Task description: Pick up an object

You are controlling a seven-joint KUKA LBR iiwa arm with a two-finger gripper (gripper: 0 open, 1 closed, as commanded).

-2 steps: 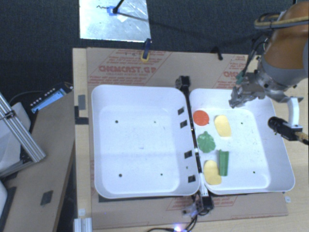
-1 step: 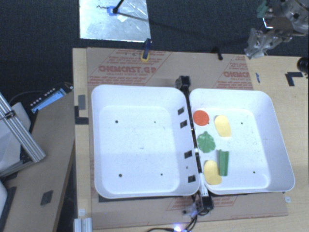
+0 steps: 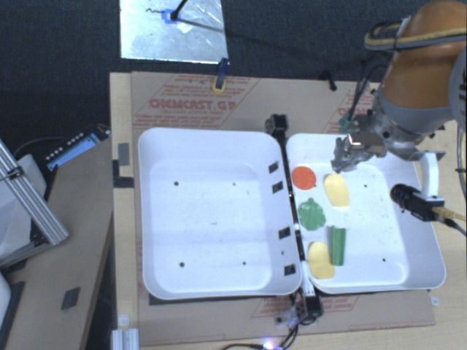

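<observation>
Just below the gripper (image 3: 345,159), which hangs over the right bin (image 3: 416,268) holding nothing we can see, we find a yellow piece (image 3: 336,190), with a red disc (image 3: 303,177) beside it, and we cannot tell its state.

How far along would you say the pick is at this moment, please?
Done: the arm has reached in, and the gripper hangs over the right bin, near the upper yellow piece. In hand: nothing I can see. Left: the grasp and lift; the red disc, green leaf, green stick and lower yellow piece all lie on the bin floor.
</observation>
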